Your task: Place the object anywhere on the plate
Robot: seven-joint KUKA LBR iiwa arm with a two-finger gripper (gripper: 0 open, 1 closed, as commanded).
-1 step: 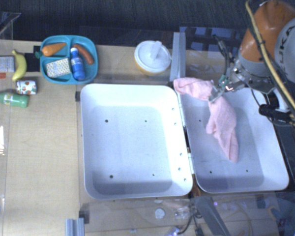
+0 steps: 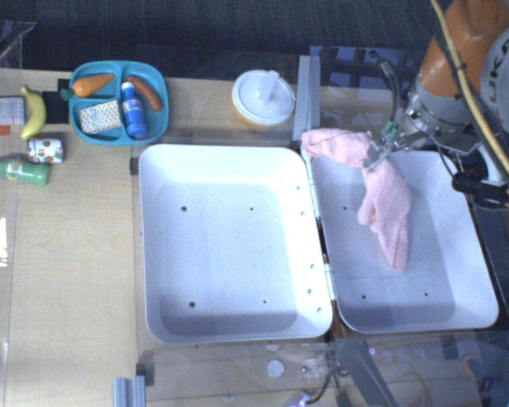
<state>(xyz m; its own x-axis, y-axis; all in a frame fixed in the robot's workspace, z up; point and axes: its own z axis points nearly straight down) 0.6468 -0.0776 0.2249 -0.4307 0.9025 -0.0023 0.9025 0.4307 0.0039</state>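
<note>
Two white bins side by side: the right bin (image 2: 458, 303) sits under and below the claw, the left bin (image 2: 229, 244) well off to the claw's left. Arm (image 2: 471, 36) comes in from the right, orange band above the wrist. Pink cloth (image 2: 386, 206) is the object: one end bunched on the right bin's top-left rim, left of the claw, the rest hanging or trailing down into the bin just below the claw. Claw (image 2: 380, 153) sits right at the cloth's upper fold; looks pinched on the fabric there, fingers close together with cloth between them. Blue divided plate (image 2: 157, 87) with toy food sits far to the claw's left, past the left bin, on the bench. White lidded cup (image 2: 263, 97) lies between the claw and plate, up near the bins' top edge.

Step, as I read it: grasp/lift stage, cloth not clear of the bin. Next needs a lift high enough to drag the tail free, then a long traverse left over the cup to the plate. Risk: cloth slips or snags the rim.
</note>
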